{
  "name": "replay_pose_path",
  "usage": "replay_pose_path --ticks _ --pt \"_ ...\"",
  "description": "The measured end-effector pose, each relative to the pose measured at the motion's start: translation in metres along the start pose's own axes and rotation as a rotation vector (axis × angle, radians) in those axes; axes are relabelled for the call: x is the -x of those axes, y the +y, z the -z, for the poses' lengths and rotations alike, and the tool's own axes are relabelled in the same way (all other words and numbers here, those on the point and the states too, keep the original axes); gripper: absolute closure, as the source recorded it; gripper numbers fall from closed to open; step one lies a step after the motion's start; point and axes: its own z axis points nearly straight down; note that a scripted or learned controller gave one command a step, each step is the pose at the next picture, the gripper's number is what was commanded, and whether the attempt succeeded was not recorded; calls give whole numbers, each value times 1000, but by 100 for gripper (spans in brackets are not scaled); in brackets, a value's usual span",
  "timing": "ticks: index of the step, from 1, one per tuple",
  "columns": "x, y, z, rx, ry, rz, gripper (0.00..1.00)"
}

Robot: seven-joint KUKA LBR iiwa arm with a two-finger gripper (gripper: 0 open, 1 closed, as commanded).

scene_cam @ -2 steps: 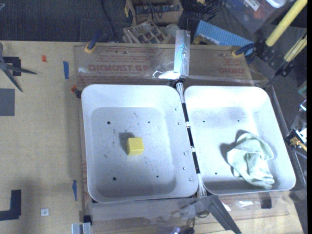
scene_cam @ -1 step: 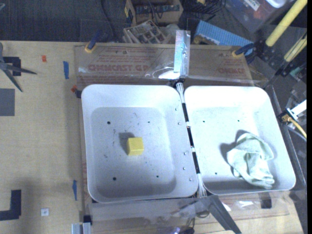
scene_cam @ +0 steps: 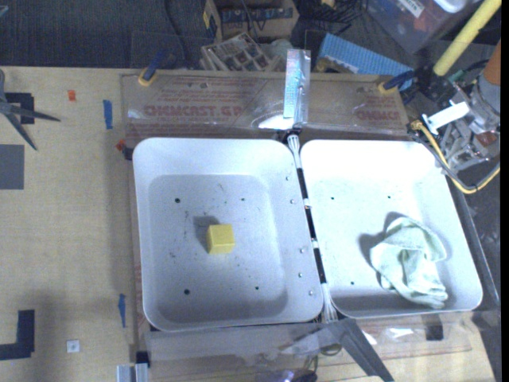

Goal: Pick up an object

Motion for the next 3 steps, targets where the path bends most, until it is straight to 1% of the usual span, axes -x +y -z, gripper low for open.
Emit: replay_pose_path --ticks 1,2,3 --pt "101 -39 93 -2 -1 -130 100" --pt "14 -7 43 0 0 4 100" --pt "22 -102 -91 -3 -2 -189 100"
